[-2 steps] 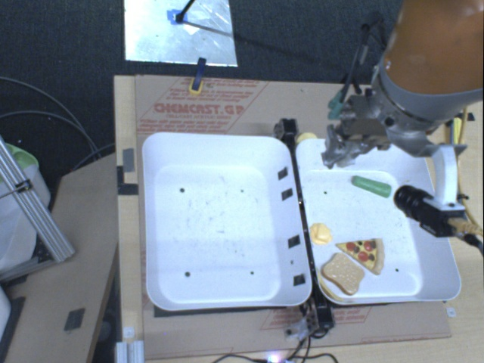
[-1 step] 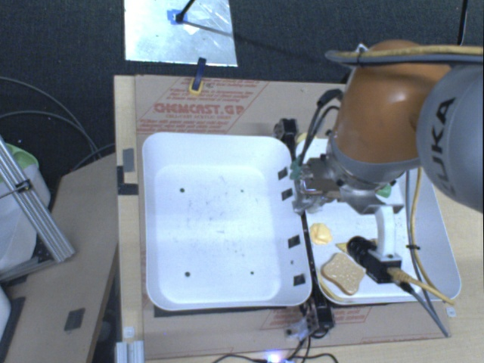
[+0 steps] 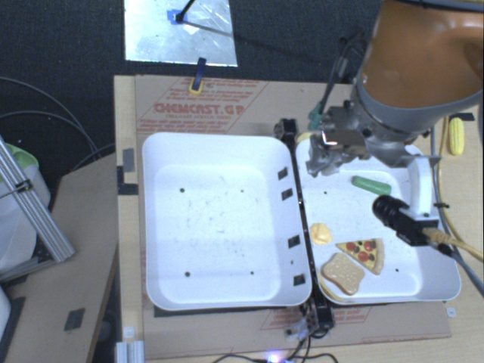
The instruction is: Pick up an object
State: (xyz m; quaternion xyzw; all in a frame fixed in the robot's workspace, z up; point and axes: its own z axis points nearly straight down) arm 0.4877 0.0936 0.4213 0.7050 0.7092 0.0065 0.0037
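Observation:
The right bin [image 3: 435, 282] holds several toy foods. A green pod-shaped piece [image 3: 370, 183] lies near its middle. A small yellow lump [image 3: 321, 234] rests by the left wall. A pizza slice [image 3: 362, 252] and a slice of toast [image 3: 344, 274] lie at the front. My gripper [image 3: 322, 159] hangs low over the bin's back left corner, left of the green piece and apart from it. I see nothing held in it.
The left bin [image 3: 219, 221] sits beside the right one, with black clips [image 3: 287, 195] along the shared wall. A yellow corn cob [image 3: 456, 135] lies on the bench beyond the right bin. A foil sheet [image 3: 180, 21] lies behind the bins.

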